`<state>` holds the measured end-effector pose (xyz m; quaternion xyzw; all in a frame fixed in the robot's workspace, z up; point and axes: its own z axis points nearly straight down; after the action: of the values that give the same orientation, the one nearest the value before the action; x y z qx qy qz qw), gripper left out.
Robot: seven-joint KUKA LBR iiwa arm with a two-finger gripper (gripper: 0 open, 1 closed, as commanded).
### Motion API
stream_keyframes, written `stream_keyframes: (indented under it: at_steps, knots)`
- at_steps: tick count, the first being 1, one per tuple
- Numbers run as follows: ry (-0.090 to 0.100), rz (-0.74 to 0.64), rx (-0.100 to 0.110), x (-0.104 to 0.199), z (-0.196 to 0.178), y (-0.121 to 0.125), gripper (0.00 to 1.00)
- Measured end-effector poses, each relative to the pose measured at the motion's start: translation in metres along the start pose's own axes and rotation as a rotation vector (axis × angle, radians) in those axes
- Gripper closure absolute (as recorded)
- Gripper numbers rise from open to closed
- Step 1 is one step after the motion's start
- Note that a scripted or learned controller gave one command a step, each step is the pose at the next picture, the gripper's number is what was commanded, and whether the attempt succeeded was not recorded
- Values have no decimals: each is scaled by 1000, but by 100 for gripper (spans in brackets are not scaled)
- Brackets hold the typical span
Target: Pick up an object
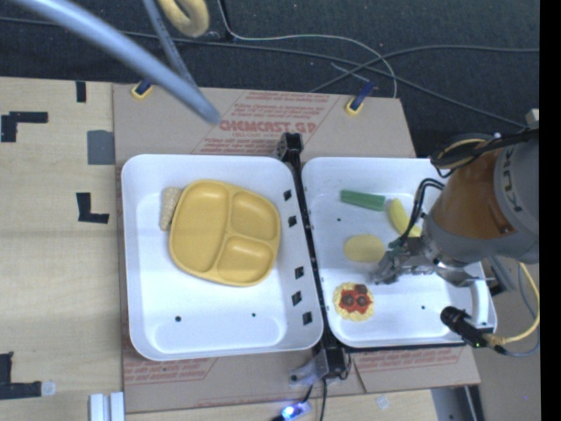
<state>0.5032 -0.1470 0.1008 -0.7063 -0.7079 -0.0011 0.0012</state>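
A pale yellow oval object (363, 249) lies flat mid right bin (456, 331), just beside the end effector (388, 269).

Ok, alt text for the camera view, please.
The claw hangs low in the right bin, beside a pale yellow piece, with nothing visibly gripped. The left bin holds a yellow divided plate.

yellow tray (224, 232) fills left bin (140, 261)

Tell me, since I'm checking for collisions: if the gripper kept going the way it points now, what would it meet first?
The gripper points left and downward in the right bin. The yellow oval piece lies nearest its tip, so it is probably first, though the bin floor may come sooner; depth is unclear from above.
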Motion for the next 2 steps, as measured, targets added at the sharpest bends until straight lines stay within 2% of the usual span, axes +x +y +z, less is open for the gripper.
stream_keyframes:
  at_steps: [2]
  knots:
    - [-4,0,-3,4,-85,-1,100]
